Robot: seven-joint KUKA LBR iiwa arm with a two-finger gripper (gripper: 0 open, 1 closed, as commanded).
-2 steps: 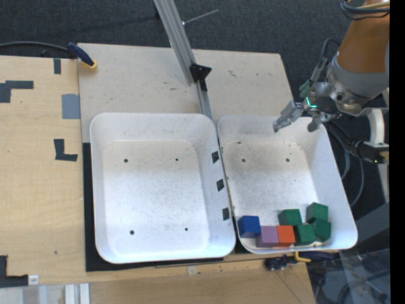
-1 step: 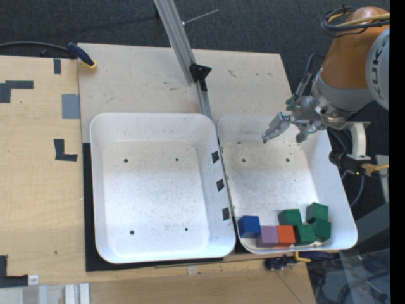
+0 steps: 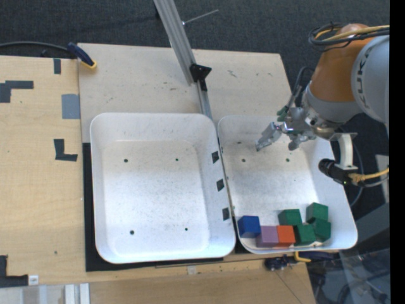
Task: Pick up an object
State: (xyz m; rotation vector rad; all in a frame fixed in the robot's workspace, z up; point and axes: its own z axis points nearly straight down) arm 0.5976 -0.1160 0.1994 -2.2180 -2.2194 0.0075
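Gripper (image 3: 277,140) open, empty, tilted above right bin (image 3: 269,176).

From my seat the scene is evenly and fairly brightly lit from above, with no hard glare. The two white bins (image 3: 155,189) come close to washing out, so their walls show mostly as faint grey shading. Shadows are soft: a thin dark one runs along the near edge of the left bin, and the arm (image 3: 351,75) throws only a weak smudge below it. The picture is low in resolution and slightly grainy; the tool (image 3: 278,138) looks smeared, its fingers hard to make out. The coloured blocks (image 3: 288,227) stay crisp enough.
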